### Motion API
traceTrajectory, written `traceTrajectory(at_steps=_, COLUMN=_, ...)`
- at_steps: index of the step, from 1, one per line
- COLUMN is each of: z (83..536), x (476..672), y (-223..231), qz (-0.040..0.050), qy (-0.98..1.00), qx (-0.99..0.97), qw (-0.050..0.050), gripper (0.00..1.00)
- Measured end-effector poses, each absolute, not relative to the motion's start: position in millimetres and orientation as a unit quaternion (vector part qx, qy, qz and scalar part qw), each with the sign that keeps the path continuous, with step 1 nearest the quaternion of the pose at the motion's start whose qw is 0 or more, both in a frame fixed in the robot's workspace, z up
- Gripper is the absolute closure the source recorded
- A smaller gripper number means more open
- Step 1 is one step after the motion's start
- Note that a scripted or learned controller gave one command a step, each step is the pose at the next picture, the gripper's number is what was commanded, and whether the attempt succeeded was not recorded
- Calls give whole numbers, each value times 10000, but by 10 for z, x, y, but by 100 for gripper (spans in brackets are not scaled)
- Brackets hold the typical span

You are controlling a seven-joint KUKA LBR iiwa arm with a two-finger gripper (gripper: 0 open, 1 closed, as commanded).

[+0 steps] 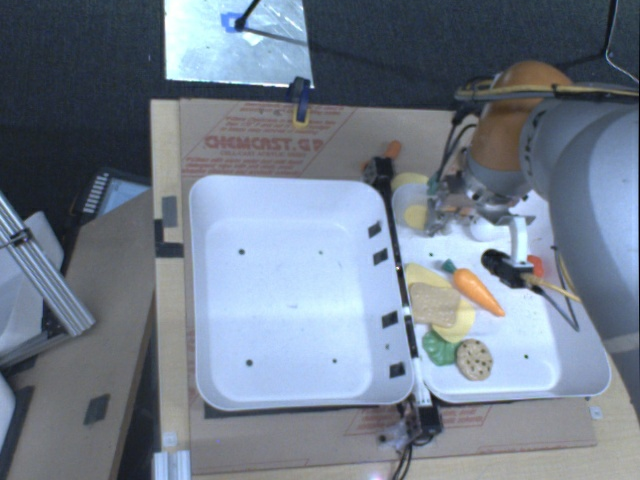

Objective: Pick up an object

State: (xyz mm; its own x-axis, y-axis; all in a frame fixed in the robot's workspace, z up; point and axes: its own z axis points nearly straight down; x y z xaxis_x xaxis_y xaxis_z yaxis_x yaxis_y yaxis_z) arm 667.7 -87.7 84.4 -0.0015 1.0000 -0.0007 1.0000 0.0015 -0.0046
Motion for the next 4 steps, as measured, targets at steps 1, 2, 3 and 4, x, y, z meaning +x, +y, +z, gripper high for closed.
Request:
traceTrajectory(at_steps=1, z=842, x=6676, y=-850, qz=24, qy=-7081, qx=-7061, qw=7, gripper=100)
traceTrajectory(at_steps=2, z=843, x=6677, y=-862, qz=18, qy=-7077, qx=-7065, qw=14, gripper=100)
traceTrajectory(at_steps=3, z=843, x=6167, y=-838, qz=11, qy=-7071, qx=-7071, qw=12, gripper=100)
traceTrajectory(at_steps=4, z=2306, x=6736, y=308, qz=-97, qy=-7131, qx=-7010, qw=-61, gripper=100)
